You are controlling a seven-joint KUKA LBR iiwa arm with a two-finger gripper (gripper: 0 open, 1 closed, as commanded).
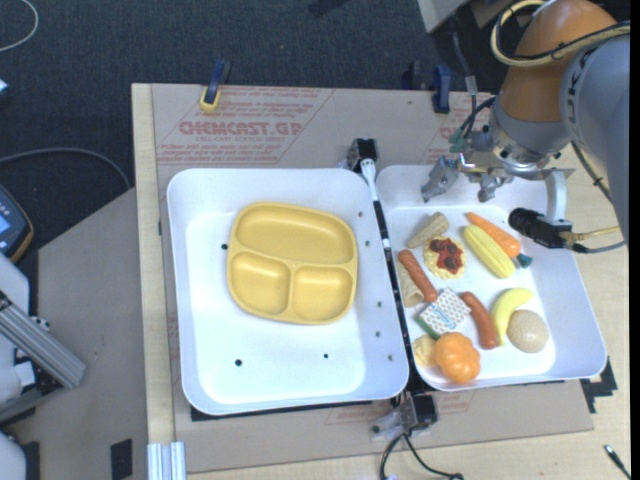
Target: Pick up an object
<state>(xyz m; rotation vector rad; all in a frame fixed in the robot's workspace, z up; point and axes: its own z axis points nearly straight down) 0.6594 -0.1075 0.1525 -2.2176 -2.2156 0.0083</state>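
Note:
My gripper [464, 182] hangs over the back edge of the right bin [572, 298], open, with nothing between its fingers. Several toy foods lie in that bin just in front of it. A tan wedge [427, 231] lies closest on the left, then an orange carrot [492, 232] and a yellow corn cob [487, 253]. A small pizza [446, 256] sits between them. Further forward are a red sausage [416, 274], a second sausage [483, 319], a checkered piece [444, 313], a banana [508, 306], a pale potato [528, 330] and an orange pumpkin [457, 357].
The left bin [200, 298] holds a yellow divided plate [292, 263]. A black rail with clamps [378, 230] runs between the two bins. The arm's orange band [550, 38] and cables [545, 226] rise over the right bin's back right corner.

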